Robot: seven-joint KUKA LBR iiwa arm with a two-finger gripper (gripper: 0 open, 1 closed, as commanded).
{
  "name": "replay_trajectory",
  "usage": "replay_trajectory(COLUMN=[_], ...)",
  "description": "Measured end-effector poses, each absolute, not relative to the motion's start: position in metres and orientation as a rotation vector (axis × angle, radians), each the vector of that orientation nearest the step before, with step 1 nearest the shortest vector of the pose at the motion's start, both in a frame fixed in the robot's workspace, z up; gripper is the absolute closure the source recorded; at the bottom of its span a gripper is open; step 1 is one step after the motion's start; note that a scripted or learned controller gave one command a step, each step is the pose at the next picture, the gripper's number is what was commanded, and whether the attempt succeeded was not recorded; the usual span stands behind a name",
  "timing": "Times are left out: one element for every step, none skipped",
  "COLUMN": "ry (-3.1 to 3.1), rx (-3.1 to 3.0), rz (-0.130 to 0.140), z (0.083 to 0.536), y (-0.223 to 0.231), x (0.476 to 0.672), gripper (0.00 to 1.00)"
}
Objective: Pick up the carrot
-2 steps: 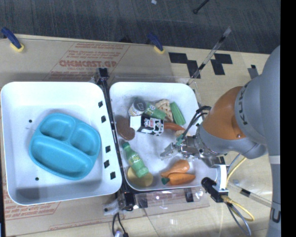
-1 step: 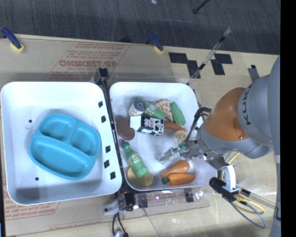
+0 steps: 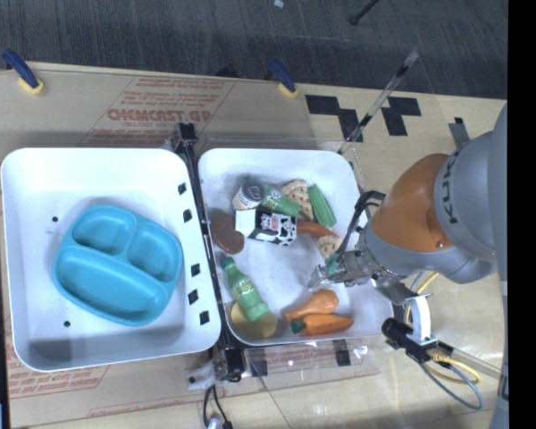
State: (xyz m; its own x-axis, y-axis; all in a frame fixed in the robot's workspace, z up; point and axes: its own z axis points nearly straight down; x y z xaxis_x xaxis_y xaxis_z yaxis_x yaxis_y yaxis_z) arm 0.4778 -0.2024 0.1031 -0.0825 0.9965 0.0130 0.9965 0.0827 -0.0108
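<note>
Orange tapered plastic carrot, green stub at left end: lies at near edge of right white shallow bin, long axis roughly left-right, tip toward right. Second orange carrot-like piece just beyond, touching it. Green plastic bottle to left, angled.
Two-finger gripper: just above carrot pair, apart from both; finger state cannot be determined.
Farther: black-and-white carton, green vegetable piece.
Left white bin: blue compartment tray, smooth, rounded.

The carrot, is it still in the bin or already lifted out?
In the bin: the carrot lies flat on the right bin's floor near its front edge.
</note>
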Motion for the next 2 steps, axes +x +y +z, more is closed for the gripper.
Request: replay_trajectory(ry=[-2.161, -2.16], rx=[-2.267, -2.268], rz=[0.002, 0.004], z=[0.1189, 0.1188], y=[-0.151, -0.1516], x=[0.4767, 0.4764], gripper=[1.0, 0.0])
